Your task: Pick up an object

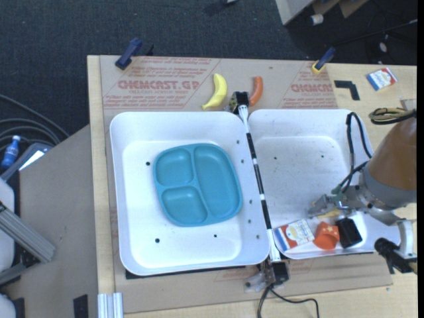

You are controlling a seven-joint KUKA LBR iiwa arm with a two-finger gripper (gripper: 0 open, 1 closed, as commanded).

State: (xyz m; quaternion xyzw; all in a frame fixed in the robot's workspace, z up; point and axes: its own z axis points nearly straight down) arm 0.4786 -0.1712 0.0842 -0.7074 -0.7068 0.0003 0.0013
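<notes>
My gripper [322, 207] hangs low over the front right part of the right bin [291, 151], at the end of the grey arm with the orange band [397, 167]. Just below it, against the bin's front wall, lie a white packet with orange print [295, 234], a small orange-red object [325, 238] and a black block [349, 232]. The gripper sits slightly above and behind the orange-red object, and I see nothing held in it. A blue divided plate [197, 184] lies in the middle of the left bin [132, 230].
A yellow banana [216, 92] and an orange carrot-like piece [256, 90] lie on the bench behind the bins. A black cable [358, 138] loops over the right bin's far right side. Blue clamps [128, 53] sit at the bench's back edge.
</notes>
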